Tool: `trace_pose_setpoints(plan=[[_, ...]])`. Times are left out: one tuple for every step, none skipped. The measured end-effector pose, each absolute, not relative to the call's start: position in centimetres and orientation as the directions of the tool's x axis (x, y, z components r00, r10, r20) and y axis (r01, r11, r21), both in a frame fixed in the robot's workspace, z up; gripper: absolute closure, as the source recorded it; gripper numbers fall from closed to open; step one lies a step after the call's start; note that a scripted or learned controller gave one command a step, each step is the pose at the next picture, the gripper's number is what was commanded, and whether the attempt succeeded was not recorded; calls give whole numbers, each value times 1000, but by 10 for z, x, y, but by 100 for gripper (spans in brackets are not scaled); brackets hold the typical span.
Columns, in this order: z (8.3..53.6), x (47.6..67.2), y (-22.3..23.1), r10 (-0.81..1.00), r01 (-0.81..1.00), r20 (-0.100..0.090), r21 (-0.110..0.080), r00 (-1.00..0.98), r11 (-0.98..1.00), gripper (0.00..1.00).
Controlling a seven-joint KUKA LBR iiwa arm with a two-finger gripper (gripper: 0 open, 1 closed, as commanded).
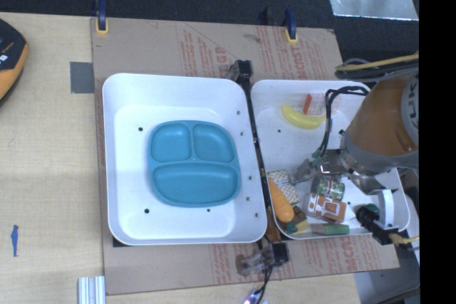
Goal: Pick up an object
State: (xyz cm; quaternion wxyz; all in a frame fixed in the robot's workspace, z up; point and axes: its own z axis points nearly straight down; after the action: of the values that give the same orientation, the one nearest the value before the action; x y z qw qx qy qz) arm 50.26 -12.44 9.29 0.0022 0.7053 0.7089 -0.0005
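Note:
My gripper [322,169] hangs low over the right bin [274,100], under the grey arm with its orange band [381,126]. Just below it lies a small can with a green and white label [329,189], leaning on a red and white carton [325,208]. Whether the gripper touches the can, I cannot tell. An orange carrot [281,202] lies at the bin's front left, beside a patterned cloth piece [283,181]. A green vegetable [329,229] rests along the front wall. At the back of the bin are a yellow banana [302,118] and a small red item [308,103].
The left bin [121,153] holds a blue divided plate [194,162]. A black clamp [243,70] sits between the bins at the back. Cables [370,65] run at the right. A yellow and black device [10,57] lies at the far left.

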Motion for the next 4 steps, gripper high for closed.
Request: trace_pose_setpoints(plan=[[103,505,-125,1000,1000,-2,2,-8,8,100],[103,505,-125,1000,1000,-3,2,-8,8,0],[92,576,-112,1000,1000,0,2,-7,7,0],[92,640,-120,1000,1000,-1,1,-5,5,0]])
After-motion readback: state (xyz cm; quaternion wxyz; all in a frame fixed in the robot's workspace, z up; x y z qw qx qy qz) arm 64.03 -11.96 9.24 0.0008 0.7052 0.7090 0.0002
